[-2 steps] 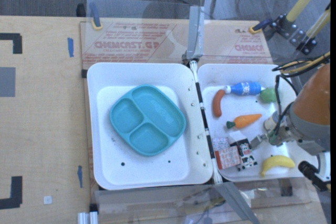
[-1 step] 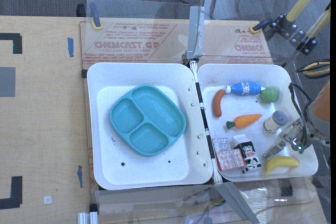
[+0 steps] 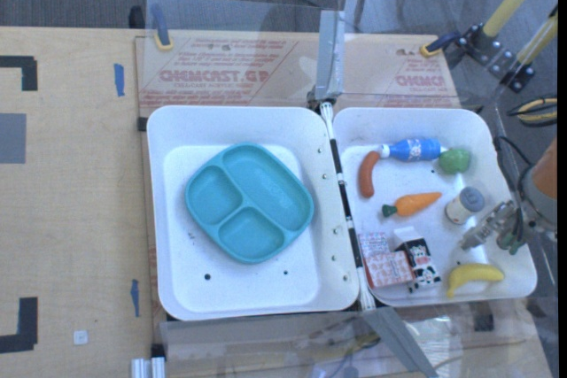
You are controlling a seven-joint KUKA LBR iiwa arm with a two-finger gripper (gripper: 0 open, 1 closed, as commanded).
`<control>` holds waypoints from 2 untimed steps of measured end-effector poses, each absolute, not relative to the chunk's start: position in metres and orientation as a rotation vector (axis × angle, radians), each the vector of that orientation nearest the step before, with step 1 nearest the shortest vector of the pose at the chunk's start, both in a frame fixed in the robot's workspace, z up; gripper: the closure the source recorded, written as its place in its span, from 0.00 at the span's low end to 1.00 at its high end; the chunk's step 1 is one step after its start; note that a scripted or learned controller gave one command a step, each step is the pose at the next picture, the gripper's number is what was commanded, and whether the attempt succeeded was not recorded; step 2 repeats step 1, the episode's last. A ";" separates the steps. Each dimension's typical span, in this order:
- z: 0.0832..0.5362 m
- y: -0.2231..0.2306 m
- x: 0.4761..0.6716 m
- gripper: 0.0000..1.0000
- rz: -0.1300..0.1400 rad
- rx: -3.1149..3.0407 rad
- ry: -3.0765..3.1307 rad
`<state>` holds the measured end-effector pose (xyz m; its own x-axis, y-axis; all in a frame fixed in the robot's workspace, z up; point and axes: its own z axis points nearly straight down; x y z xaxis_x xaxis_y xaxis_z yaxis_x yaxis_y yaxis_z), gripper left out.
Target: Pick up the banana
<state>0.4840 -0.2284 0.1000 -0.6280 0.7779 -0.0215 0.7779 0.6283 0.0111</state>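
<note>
Banana (image 3: 475, 277): lying flat in right bin (image 3: 505, 146), near-right corner, just beside small printed cartons (image 3: 399, 263).
End effector (image 3: 493, 230): low over right bin, just above banana, apart from it; open or clenched — can't tell.
Other items in right bin: carrot (image 3: 415, 204), sausage (image 3: 366, 173), bottle (image 3: 415, 150), green ball (image 3: 454, 159).
Left bin (image 3: 168, 217): teal divided plate (image 3: 250, 202).

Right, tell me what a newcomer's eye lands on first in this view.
The big turquoise divided plate lying alone in the left bin grabs the eye first. Next comes the colourful clutter in the right bin: a yellow banana near its front right corner, an orange carrot mid-bin and a blue bottle toward the back. The gripper hangs just above the banana in the view.
</note>
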 end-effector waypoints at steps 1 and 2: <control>0.100 -0.229 0.484 0.00 0.001 1.345 2.813; 0.100 -0.229 0.484 0.00 0.001 1.345 2.813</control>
